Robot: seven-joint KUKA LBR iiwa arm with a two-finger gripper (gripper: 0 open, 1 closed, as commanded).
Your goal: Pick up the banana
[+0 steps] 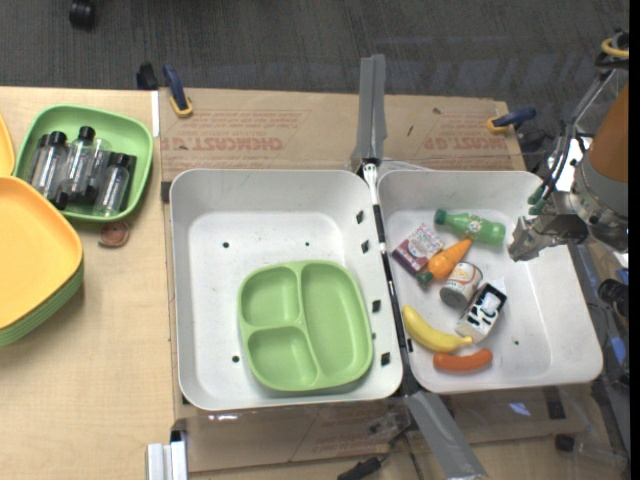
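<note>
Okay, I'm seeing the banana [433, 331] low in the right bin [560, 353], lying flat near the divider between the two bins. Its right end touches the white bottle with a black label [481, 312]; the label print is too small for me to read. An orange sausage-shaped toy [463, 361] sits just below the banana, close to it.

Rest of the right bin: a green bottle [470, 226] lying on its side near the top, a toy carrot [449, 258] below it, a small purple-and-white packet [418, 249] to the carrot's left, and a tin can [460, 283] on its side between the carrot and the white bottle. Packet text is unreadable from here.

Pincer [522, 248] is at the right bin's right side, level with the green bottle, well apart from the banana. I can't tell how its fingers are set.

Left bin [200, 268] holds a green three-compartment tray [303, 324]. Cardboard [270, 133] under the bins shows upside-down red print; I read "CHEMCZYL" roughly, not certain.

On the tabletop [130, 298], far left: green dish [135, 173] with clear black-capped vials [80, 168], plus stacked orange plates [35, 258].
</note>
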